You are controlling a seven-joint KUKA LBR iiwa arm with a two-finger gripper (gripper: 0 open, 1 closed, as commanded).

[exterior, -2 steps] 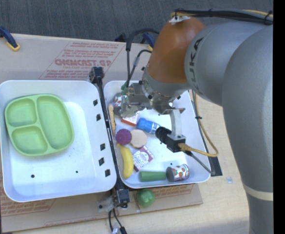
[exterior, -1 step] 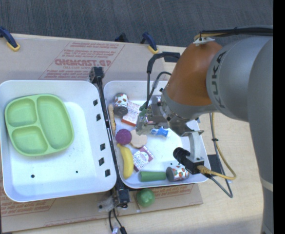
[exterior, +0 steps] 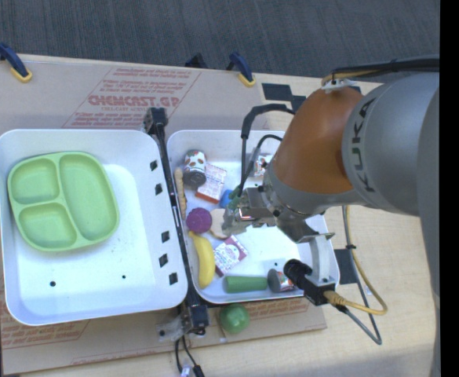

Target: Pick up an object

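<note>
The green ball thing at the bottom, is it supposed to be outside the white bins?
That looks odd. The round green object lies on the bench just below the right bin, outside its rim, while the other items, such as the banana and purple ball, lie inside it.

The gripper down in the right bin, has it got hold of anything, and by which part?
It cannot be told. The gripper hangs low over the right bin, above the purple ball and a small packet, but the arm's bulk hides its tips.

1 fixed camera looks down at a slant on both white bins (exterior: 9,210) from above.
</note>
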